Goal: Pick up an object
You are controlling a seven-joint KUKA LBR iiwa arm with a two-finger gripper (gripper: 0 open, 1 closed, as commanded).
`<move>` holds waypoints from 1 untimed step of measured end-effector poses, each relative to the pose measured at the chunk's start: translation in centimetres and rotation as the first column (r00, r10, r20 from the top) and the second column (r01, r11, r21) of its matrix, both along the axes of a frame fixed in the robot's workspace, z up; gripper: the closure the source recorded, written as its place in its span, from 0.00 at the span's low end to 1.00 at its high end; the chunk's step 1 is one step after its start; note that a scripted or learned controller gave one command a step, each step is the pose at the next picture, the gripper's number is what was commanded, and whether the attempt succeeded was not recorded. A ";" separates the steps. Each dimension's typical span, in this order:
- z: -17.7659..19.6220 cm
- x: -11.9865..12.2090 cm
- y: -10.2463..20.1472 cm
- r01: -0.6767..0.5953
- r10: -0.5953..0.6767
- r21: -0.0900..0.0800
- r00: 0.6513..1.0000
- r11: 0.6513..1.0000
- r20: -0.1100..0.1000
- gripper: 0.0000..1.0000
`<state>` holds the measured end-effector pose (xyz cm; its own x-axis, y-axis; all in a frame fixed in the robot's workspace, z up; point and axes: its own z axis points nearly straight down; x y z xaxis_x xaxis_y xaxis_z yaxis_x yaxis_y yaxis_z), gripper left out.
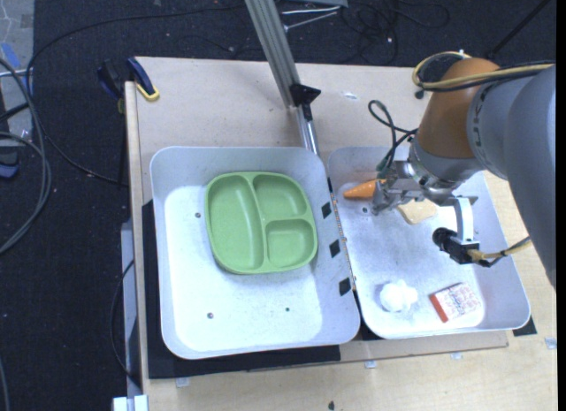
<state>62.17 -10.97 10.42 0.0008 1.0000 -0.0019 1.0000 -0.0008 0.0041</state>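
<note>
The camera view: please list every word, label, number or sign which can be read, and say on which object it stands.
No text in this view can be read.
Small red and white packet in the right white bin: it carries print, but this is too small and blurred to read.
Green plastic tray with three compartments, white crumpled lump, orange carrot-shaped object: no marking visible.

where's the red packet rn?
The red packet lies in the right bin, near its front right corner, just right of the white crumpled lump and well in front of the tool.
</note>
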 end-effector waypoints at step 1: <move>5.9 0.6 0.8 -0.004 0.004 0.001 1.000 1.000 0.003 1.00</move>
<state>62.81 -10.18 16.36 -0.0031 1.0000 -0.0008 1.0000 0.0031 0.0070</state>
